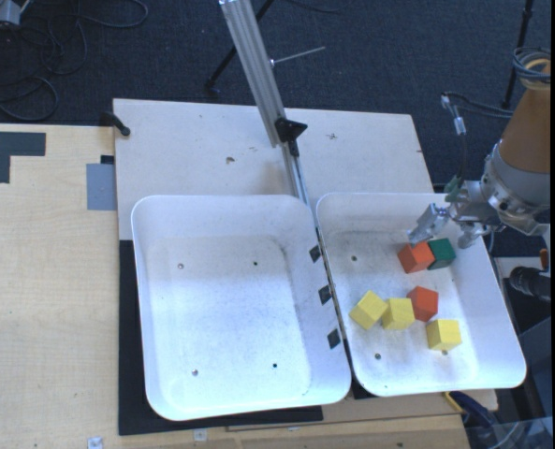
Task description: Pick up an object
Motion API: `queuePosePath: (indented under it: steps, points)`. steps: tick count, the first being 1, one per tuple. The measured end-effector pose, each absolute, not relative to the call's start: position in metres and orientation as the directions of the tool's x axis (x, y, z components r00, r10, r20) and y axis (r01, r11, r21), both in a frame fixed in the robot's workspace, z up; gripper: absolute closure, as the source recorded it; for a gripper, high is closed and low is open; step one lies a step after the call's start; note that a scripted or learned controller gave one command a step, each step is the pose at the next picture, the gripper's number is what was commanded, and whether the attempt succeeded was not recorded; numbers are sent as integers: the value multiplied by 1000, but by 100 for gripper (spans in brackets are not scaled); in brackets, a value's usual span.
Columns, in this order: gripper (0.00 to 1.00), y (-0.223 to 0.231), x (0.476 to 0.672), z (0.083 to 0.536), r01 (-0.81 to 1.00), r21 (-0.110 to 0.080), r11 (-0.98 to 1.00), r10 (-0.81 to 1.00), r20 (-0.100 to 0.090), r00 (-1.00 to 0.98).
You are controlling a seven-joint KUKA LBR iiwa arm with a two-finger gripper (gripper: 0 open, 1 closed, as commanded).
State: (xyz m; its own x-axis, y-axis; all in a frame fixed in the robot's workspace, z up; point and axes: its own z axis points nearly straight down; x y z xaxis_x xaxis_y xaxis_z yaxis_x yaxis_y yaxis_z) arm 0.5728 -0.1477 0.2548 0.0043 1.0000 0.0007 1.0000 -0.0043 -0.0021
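Note:
The right bin holds several small blocks. An orange-red block and a green block lie touching near its far right wall. My gripper hangs just over that pair, open, one finger to the left and the other to the right of them. I see no block between the fingers. Further forward lie a red block and three yellow blocks.
The left bin stands beside the right one, with black clips along the shared wall. A slanted aluminium post rises behind the bins. The arm's orange band is at the right edge.

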Motion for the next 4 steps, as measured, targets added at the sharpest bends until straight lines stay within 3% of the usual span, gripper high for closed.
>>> queuePosePath:
  steps: [1, 2, 3, 4]
  points:
    - [0, -154, 602, 118, 1000, 8, -3, 1000, -3, 3]
    - [0, -167, 656, 88, 999, -49, -6, 1000, 9, 7]
    - [0, -167, 618, 90, 1000, -7, -1, 1000, 1, 1]
    - [0, -182, 659, 88, 998, -61, -6, 1000, 16, 7]
